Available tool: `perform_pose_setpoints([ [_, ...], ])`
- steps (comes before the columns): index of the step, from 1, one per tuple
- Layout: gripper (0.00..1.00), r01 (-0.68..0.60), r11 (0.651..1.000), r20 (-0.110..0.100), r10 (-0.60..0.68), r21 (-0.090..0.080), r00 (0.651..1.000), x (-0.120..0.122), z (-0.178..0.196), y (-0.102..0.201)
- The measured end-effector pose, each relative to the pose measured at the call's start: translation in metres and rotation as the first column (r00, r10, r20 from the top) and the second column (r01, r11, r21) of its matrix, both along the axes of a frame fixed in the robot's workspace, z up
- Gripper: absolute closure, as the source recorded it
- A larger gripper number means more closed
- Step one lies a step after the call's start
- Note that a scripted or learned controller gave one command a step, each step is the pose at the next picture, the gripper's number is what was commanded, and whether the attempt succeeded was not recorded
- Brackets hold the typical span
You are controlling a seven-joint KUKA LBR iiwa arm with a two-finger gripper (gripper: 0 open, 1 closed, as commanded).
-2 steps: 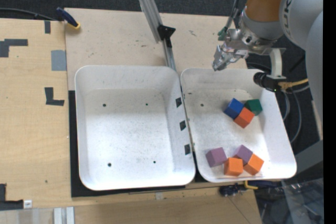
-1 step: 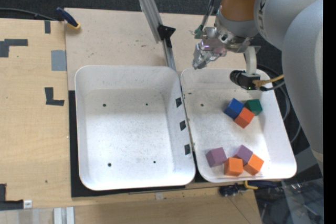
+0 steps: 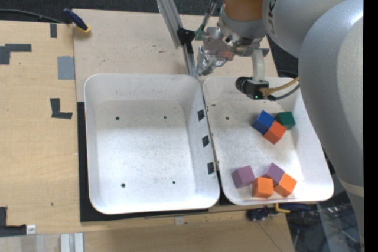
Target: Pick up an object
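A blue clamp lies at the far left of the bench. The left bin holds nothing but specks. The tool hangs over the far end of the rim between the bins (its grip cannot be told from here). In the right bin sit a purple cube, an orange cube, a blue cube, a red-orange cube, another purple cube, a green cube and another orange cube.

One fixed camera looks down at a slant on both bins.
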State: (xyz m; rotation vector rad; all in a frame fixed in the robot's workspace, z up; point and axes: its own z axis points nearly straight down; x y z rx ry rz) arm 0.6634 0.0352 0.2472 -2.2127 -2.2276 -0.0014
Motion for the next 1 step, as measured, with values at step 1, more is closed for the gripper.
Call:
perform_pose_setpoints([
  [1,1.0,0.0,1.0,-0.002,0.0,-0.001,1.0,-0.0121,-0.0067,0.051],
])
